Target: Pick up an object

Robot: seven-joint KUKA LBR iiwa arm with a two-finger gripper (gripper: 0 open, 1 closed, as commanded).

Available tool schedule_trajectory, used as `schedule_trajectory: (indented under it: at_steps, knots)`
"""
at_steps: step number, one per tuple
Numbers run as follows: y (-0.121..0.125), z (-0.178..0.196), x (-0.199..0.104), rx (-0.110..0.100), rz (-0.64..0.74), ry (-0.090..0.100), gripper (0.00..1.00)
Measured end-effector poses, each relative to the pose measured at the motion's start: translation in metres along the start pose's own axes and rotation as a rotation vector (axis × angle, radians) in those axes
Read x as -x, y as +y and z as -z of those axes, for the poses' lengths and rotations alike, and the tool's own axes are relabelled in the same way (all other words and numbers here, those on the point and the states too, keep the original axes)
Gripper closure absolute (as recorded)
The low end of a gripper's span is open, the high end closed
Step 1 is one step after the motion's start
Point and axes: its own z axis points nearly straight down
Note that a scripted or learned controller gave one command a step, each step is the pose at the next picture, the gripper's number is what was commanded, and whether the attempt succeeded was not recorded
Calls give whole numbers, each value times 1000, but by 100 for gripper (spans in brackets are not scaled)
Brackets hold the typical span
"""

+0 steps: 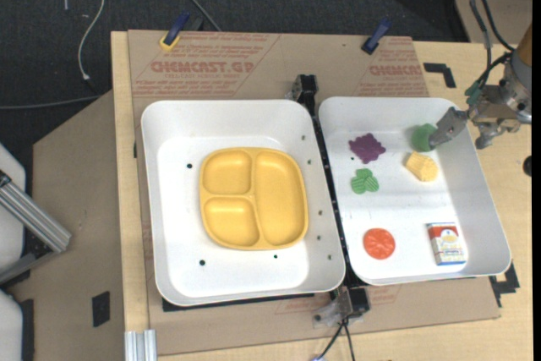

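**Now: end effector at far right of right bin**

Reaching in from the right, end effector (461,127) low over the far right part of the right bin (473,207); whether spread or closed, cannot tell. Just left of one grey finger (449,128), a green object (422,136); just nearer, a yellow block (422,166). Further left, a purple piece (367,147) and a green leafy piece (364,181). Along the near side, a red disc (379,243) and a small carton (445,243). Resting in the left bin (169,182), a yellow divided plate (254,198).

grey arm (517,89) cut off by right edge. dark green round object (420,135) partly hidden behind gripper (443,131). print on small red-and-white box (445,243) too small to read.
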Motion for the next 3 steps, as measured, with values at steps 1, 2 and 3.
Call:
schedule_trajectory:
  at_steps: [1,2,3]
  knots:
    - [2,8,-1,14,4,-3,0]
    - [11,-50,2,8,3,-1,0]
    - [18,-104,9,9,3,-2,0]
